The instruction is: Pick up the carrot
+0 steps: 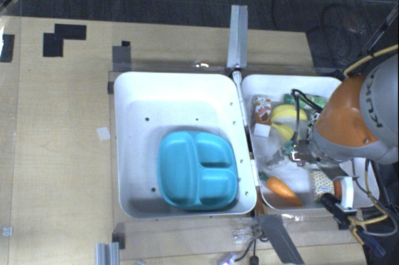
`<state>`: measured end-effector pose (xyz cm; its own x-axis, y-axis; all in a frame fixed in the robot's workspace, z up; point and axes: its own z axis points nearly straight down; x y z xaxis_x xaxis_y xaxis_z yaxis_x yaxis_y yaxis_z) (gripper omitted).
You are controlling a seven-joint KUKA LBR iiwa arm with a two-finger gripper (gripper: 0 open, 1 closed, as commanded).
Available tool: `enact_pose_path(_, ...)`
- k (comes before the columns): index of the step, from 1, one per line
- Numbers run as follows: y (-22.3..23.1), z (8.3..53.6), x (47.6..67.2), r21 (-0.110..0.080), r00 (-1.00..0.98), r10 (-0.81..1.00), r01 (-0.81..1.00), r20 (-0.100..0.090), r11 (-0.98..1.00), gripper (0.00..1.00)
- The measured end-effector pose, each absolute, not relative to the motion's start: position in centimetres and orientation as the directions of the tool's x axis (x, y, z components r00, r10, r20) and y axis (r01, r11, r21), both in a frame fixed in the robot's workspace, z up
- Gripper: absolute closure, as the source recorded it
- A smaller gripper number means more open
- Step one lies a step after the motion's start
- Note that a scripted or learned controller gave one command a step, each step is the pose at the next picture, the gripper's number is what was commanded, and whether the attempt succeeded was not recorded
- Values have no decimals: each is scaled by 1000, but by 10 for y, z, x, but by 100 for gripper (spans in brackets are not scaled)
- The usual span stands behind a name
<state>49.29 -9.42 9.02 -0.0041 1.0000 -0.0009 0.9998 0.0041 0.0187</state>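
The orange carrot (282,189) lies in the near left corner of the right bin (249,133), its tip pointing left. My gripper (295,155) hangs below the grey wrist and orange band (343,117), over the middle of that bin. It sits a little behind and to the right of the carrot, and the carrot lies apart from it. The arm hides much of the bin's right half.
A yellow fruit (283,118), a brown packet (262,109) and a green item (313,100) crowd the back of the right bin. A patterned piece (321,181) lies right of the carrot. The left bin (134,133) holds a blue divided plate (198,169).
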Motion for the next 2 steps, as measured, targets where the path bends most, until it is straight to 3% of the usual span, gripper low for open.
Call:
enact_pose_path(1,-88,91,493,19,-306,952,952,-10,306,0)
enact_pose_path(2,-90,91,494,16,-639,769,769,-15,639,0)
